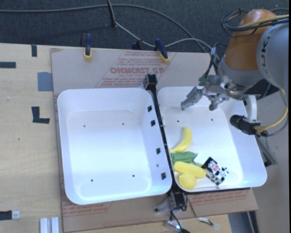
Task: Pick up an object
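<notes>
We see the claw (200,103) hanging over the far part of the right bin (242,144), fingers spread and holding nothing. The banana (185,139) lies nearer the camera (a little toward the divider), its long axis running roughly near-to-far.

- Illumination was bright, even and diffuse from overhead.
- The white bins (106,144) were near overexposure, with faint detail on their floors.
- Shadows were soft and short.
- Focus was slightly soft overall, with mild compression noise.
</notes>
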### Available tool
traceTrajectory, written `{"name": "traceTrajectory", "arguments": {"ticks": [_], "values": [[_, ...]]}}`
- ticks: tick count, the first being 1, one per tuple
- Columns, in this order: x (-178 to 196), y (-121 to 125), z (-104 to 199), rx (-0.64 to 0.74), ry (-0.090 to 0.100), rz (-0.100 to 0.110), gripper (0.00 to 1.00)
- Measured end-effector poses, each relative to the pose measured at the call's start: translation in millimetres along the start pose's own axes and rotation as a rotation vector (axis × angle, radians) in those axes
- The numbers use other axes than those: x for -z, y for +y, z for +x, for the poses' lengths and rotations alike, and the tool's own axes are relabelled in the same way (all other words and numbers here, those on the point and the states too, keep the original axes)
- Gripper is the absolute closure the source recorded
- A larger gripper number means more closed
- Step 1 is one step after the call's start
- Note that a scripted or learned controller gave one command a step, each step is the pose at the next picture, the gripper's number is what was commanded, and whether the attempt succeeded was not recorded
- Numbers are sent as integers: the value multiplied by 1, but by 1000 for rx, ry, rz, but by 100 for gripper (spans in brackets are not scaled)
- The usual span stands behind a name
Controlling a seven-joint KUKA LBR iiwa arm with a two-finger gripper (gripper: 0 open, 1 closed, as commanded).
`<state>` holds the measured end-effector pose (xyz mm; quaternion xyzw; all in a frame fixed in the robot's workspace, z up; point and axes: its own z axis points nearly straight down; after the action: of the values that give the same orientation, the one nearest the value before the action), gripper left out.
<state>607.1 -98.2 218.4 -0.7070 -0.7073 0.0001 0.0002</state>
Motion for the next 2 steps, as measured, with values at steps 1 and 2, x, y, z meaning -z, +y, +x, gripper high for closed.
{"name": "traceTrajectory", "arguments": {"ticks": [1,2], "values": [[-3,-31,-20,-2,-1,1,0],[17,-56,-7,1,0,-2,0]]}}
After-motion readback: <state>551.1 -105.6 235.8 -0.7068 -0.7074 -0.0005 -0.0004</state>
